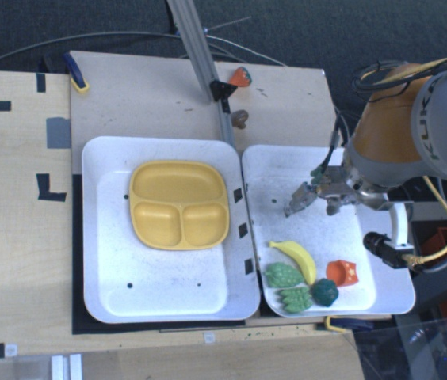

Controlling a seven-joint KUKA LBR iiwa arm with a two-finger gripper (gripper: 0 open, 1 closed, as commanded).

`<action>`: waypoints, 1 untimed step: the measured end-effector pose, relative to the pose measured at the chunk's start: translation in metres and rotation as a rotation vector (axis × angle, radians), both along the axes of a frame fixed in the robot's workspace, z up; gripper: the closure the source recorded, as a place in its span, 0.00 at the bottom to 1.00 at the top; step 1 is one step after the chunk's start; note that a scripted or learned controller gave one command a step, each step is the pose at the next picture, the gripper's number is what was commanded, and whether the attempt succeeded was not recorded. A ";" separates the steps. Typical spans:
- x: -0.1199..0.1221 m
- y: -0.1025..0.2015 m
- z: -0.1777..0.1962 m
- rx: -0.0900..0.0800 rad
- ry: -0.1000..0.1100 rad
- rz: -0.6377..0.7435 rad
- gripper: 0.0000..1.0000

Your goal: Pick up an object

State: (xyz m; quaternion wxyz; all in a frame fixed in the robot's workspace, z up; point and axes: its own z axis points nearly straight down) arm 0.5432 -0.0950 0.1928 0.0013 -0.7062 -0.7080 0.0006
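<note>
The claw (301, 202) hangs over the middle of the right bin (275, 172), its fingers slightly spread and nothing between them. The toys lie well apart from it at the bin's near end: a banana (296, 256), two green bumpy pieces (282, 275) (295, 298) just beside it, a dark teal ball (324, 292) and an orange-red block (341, 272). In the left bin (97, 212) rests a yellow divided plate (180, 204). Both bins sit on the wooden surface (17, 212).

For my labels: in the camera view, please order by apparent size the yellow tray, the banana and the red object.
1. yellow tray, clearly largest
2. banana
3. red object, somewhat smaller than the banana
</note>
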 end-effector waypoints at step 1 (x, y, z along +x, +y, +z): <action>0.000 0.000 0.000 0.000 0.000 0.000 0.00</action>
